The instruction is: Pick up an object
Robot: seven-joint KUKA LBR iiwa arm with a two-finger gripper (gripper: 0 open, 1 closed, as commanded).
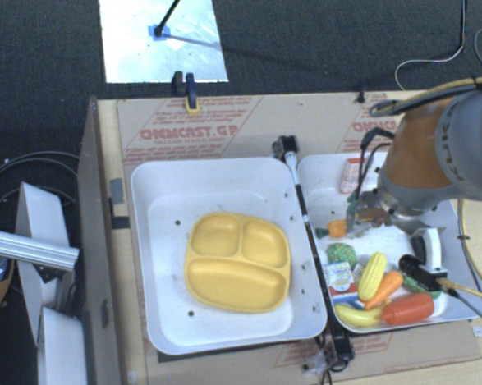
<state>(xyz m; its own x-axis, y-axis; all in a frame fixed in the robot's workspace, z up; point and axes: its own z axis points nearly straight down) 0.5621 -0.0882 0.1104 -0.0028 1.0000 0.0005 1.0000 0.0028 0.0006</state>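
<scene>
My arm (435,149) reaches in from the right over the right bin (322,174). My gripper (360,219) hangs low near that bin's middle; I cannot tell its state. A small orange piece (336,228) lies just beside it. Toy food is heaped at the near end: a green vegetable (340,253), a corn cob (372,275), a carrot (385,288), a banana (355,315), a red pepper (409,307). The left bin (155,193) holds a yellow divided plate (238,262).
</scene>
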